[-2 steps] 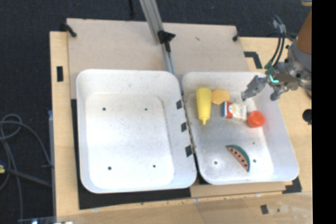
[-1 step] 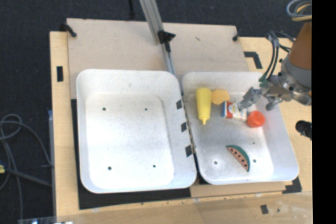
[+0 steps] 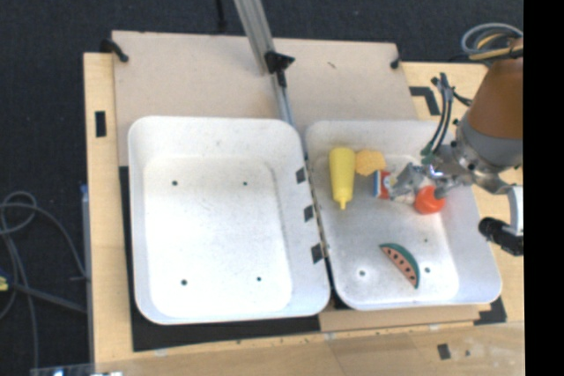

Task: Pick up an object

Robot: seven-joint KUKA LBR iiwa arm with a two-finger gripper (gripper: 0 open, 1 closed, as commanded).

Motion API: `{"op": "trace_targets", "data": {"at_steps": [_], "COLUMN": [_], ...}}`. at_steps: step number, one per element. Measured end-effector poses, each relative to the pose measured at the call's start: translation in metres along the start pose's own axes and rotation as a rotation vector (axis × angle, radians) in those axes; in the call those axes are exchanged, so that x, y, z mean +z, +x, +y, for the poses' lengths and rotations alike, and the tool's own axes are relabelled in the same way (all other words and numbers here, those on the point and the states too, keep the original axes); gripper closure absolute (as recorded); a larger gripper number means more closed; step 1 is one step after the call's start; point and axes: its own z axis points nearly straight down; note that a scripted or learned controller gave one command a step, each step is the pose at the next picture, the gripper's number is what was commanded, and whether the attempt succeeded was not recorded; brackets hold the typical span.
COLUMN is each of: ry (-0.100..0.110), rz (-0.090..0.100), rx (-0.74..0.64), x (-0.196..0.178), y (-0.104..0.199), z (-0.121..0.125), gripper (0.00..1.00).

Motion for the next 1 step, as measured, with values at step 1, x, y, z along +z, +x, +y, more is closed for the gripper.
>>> {"op": "trace_targets", "data": {"at_steps": [1], "ry": [0.002], "rz": [0.002], "rx": [0.001], "x": [0.0623], "y": [0.0037], "z": [-0.0005], "gripper": [0.0]}}
